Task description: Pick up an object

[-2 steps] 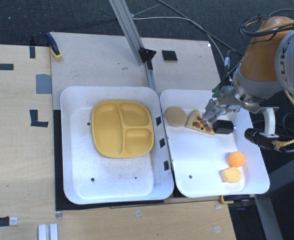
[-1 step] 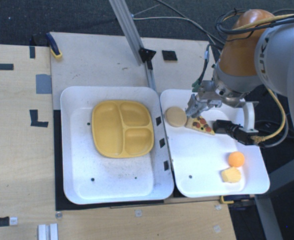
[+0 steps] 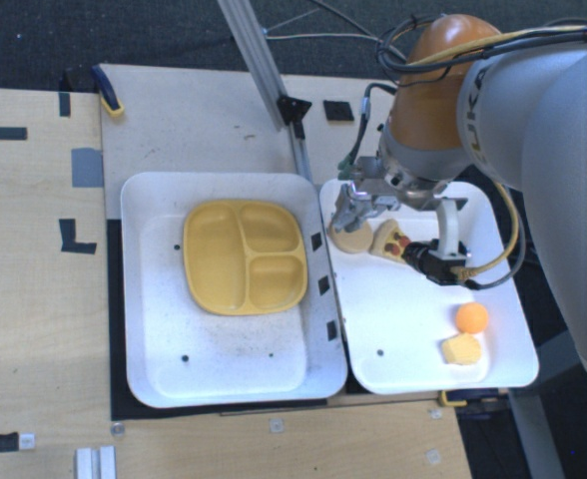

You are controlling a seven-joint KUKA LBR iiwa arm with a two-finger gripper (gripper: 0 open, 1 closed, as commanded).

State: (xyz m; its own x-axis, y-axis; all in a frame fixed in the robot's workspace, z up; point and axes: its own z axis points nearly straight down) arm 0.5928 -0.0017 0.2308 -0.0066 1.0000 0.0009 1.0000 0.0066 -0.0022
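My gripper (image 3: 354, 211) hangs low over the far left corner of the right bin (image 3: 413, 352). Right beneath it lies a tan round object (image 3: 349, 239), and a pale wedge with red spots, like a pizza slice (image 3: 388, 239), lies just to its right. An orange ball (image 3: 471, 317) and a yellow block (image 3: 461, 349) rest near the right bin's front right corner, well away from the gripper. The metal fingers point down toward the tan object; nothing shows between them.
A yellow divided plate (image 3: 246, 255) sits in the left bin (image 3: 154, 367). A slanted metal pole (image 3: 259, 53) rises behind the bins. The arm's grey body and orange band (image 3: 443, 68) cover the right bin's far right part. Cables loop near the wrist.
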